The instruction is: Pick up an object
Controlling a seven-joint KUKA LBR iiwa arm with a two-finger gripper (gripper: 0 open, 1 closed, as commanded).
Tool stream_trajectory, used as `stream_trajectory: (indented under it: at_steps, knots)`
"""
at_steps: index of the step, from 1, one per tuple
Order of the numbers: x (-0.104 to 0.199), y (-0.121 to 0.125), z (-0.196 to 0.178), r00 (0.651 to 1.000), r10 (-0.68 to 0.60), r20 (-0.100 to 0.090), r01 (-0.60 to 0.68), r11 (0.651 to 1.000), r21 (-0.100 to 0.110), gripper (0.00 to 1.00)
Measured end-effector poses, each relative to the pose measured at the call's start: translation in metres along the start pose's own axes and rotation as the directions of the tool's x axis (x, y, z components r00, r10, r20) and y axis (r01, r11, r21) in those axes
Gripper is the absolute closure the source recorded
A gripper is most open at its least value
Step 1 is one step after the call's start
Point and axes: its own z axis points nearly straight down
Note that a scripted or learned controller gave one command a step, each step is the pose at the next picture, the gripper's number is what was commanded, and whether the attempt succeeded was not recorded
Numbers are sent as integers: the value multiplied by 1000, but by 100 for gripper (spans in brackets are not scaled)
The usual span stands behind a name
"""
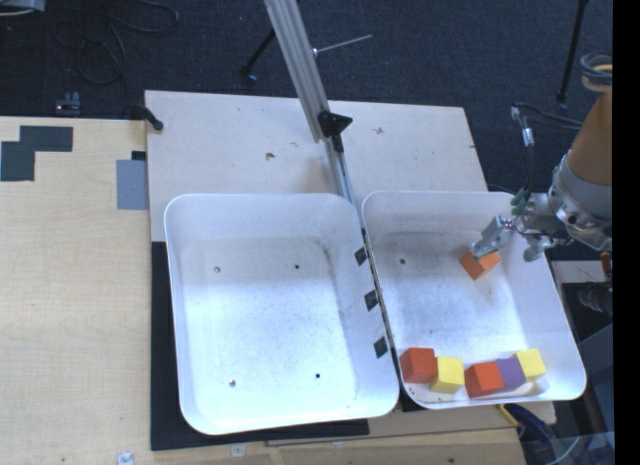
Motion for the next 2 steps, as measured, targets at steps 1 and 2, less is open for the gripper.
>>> stream_trajectory:
  at_steps: [1,2]
  knots:
    - [-5,46,103,1000,-8,5,8,1000,-24,0]
    - [-12,64,109,1000,-9,6,9,1000,-25,0]
